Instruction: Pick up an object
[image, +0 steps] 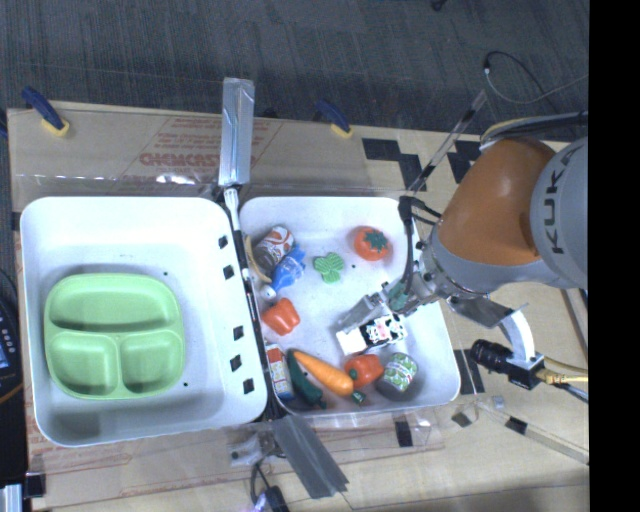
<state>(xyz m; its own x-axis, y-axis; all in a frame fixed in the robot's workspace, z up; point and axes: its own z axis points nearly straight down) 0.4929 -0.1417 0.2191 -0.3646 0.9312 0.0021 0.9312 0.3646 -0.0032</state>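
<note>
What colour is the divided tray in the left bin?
Light green. The divided tray shows best in the camera view, lying in the left bin.

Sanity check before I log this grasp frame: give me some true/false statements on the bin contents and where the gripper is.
1. The green divided tray lies in the left bin. True.
2. The gripper is over the left bin. False: it is over the right bin, by the black-and-white box.
3. The toy tomato lies near the right bin's far edge. True.
4. The toy carrot lies on the green divided tray. False: it lies in the right bin, near its front edge.
5. The green clover piece lies left of the toy tomato. True.
</note>
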